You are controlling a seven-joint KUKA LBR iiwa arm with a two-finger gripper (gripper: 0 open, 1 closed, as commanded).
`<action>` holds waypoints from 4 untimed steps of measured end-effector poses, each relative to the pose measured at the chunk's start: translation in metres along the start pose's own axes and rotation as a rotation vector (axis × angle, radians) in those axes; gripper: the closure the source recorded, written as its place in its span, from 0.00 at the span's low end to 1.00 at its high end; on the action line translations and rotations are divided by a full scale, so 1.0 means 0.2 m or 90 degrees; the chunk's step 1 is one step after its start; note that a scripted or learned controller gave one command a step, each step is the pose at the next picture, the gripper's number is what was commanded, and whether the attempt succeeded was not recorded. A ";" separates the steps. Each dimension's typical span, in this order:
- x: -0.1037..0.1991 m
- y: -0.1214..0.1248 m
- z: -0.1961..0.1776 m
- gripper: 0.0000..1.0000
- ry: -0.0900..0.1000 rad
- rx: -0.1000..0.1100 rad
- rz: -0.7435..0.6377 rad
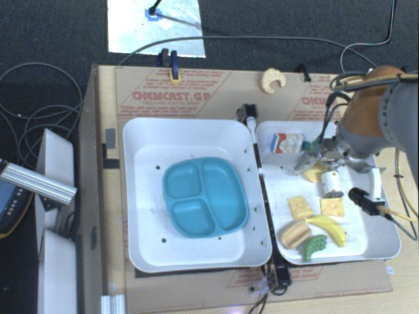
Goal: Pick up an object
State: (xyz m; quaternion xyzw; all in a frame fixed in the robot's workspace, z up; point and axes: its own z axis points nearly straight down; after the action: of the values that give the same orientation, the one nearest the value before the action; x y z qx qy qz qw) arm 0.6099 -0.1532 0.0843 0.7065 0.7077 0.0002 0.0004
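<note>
The right bin (pixel 386 241) holds several toy foods. A small white carton (pixel 286 142) lies at its back left. A yellow piece (pixel 315 174) and a small silver can (pixel 330 182) sit in the middle. Two yellow cracker squares (pixel 300 207) (pixel 332 206) lie nearer the front. A banana (pixel 330 228), a tan bread roll (pixel 293 232) and a green piece (pixel 314 246) are at the front. My gripper (pixel 310 157) is low over the bin, just right of the carton and right above the yellow piece. The wrist hides what is under it.
The left bin (pixel 141 149) holds a blue divided plate (pixel 204 196). A beige pastry-shaped toy (pixel 273 80) lies on the bench behind the bins. Cables (pixel 370 201) hang from the arm over the right bin's right side. A clamp (pixel 249 114) sits between the bins at the back.
</note>
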 end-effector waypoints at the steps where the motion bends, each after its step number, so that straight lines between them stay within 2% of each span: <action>1: -0.06 0.16 0.00 0.00 0.000 0.000 -0.001; 2: 0.00 -0.01 0.00 0.00 0.000 0.000 0.000; 3: -0.04 0.25 0.02 0.00 0.007 0.029 0.005; 4: 0.00 0.07 0.00 0.00 0.000 -0.001 0.000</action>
State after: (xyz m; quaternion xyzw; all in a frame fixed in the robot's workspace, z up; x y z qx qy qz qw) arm 0.6231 -0.1522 0.0848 0.7065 0.7077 0.0005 0.0011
